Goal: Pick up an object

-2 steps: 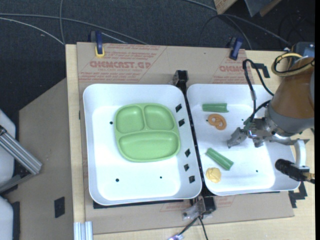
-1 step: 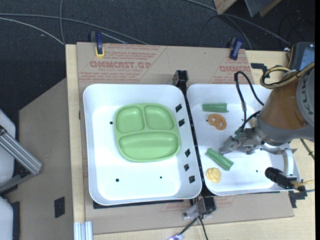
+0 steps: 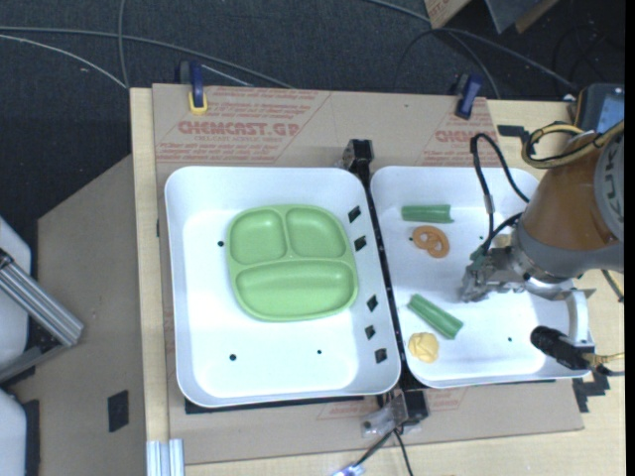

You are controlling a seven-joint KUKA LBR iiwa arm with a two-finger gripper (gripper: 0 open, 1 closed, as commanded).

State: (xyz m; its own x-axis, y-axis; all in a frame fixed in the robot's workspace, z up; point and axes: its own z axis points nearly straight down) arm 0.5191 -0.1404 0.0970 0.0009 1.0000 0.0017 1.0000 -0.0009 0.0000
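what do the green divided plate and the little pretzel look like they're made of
Green divided plate: probably moulded plastic, smooth with a soft sheen and one uniform colour. Pretzel: likely toy plastic or rubber, orange-brown and matte; too small to tell for sure.

In the right bin (image 3: 516,355) lie two green sticks (image 3: 427,212) (image 3: 436,316), an orange pretzel (image 3: 431,241) and a yellow lump (image 3: 424,345), all apart.

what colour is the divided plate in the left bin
Light green. The divided plate shows plainly in the camera view, lying in the left bin.
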